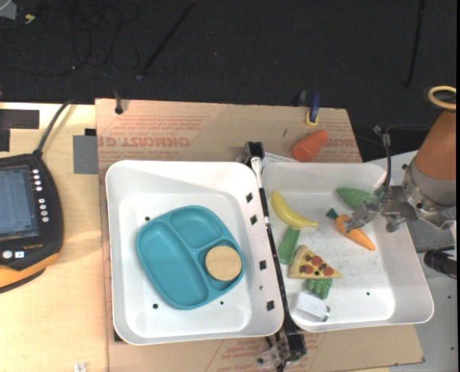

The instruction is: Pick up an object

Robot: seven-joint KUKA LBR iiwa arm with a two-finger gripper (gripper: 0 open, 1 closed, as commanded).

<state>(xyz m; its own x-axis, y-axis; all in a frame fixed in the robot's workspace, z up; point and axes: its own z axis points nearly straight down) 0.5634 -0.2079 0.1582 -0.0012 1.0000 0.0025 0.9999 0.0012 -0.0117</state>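
**Ana:** Camera view first: where is the thing the arm is after?

**Ben:** The gripper [359, 222] is low in the right bin [404, 304], on its far right side, right over the carrot [357, 235]. The carrot lies flat, its orange body pointing near-right. The metal fingertips touch or nearly touch its far end, but whether they are spread, narrowed or clamping the carrot cannot be told at this size.

**Ana:** What lies around it?

**Ben:** Just beyond the gripper sits a green leafy vegetable [356, 197]. To the left is a yellow banana [289, 211], and nearer than that a green pickle-like piece [288, 243]. A pizza slice [314, 266] lies near the bin's middle, a dark green piece [319, 287] touches its near edge, and a white object [310, 308] rests by the near wall.

**Ana:** And further out?

**Ben:** The left bin [129, 301] holds a teal divided plate [172, 254] with a tan round disc [223, 263] in its right compartment. A red-orange object [310, 146] lies on the cardboard [176, 130] beyond the right bin, and a pendant with a screen [13, 211] sits at far left.
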